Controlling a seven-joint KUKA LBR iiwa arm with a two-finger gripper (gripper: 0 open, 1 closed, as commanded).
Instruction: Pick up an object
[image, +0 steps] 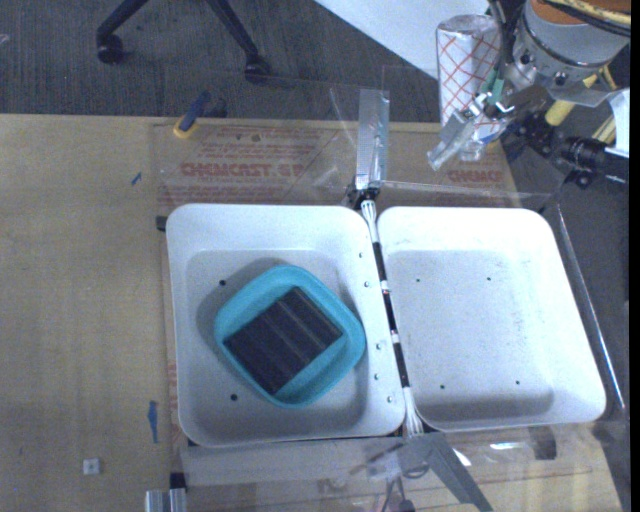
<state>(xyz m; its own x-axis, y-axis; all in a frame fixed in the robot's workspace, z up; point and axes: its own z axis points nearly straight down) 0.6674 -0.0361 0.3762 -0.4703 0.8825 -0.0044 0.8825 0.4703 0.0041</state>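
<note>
A teal blue square dish (290, 333) with a dark ribbed pad in it lies tilted in the left bin (190, 250). My gripper (462, 135) hangs high over the bench's back edge, beyond the right bin (540, 250). A clear cup (466, 65) with a red crisscross pattern stands upright right against the gripper, and its lower end overlaps the gripper's tip. Whether the gripper holds the cup is unclear from this angle.
A clear plastic sheet with red lettering (240, 168) lies behind the bins. A metal post (372, 140) rises at the back where the bins meet. Cables and dark fittings (575, 150) sit at the far right. An office chair's base (180, 30) stands on the floor.
</note>
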